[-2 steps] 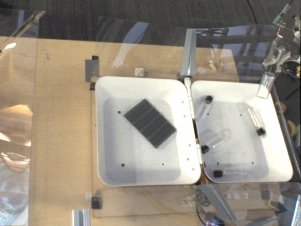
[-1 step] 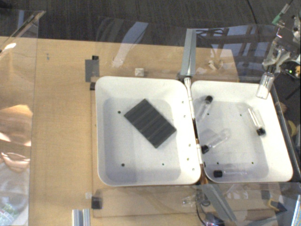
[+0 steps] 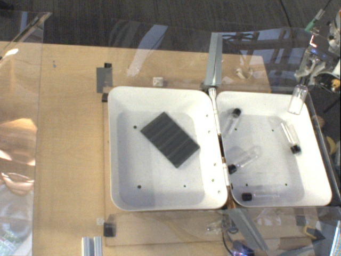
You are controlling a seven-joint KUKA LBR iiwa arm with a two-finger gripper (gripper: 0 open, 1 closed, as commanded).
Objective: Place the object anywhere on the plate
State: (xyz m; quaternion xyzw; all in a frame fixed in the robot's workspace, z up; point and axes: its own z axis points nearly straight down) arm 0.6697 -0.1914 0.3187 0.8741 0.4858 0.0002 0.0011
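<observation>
Looking down on the tabletop, you had two white bins side by side: the left bin carried a dark ribbed plate, lying flat and turned diagonally, and the right bin carried several clear tubes with black caps.

At the top right corner the tool hung above the far edge of the right bin, and one clear tube hung just below it, upright with its long axis near vertical and its lower end over the bin's far right corner. The tube's top met the tool's tip, so by my reading the tool was clamped on it, though the spot was small and cluttered.

You would judge the pick done and the carry not yet begun: the tube was well apart from the plate, with the whole right bin and the rim between the bins still to cross. Four more tubes lay in the right bin at mixed angles.
</observation>
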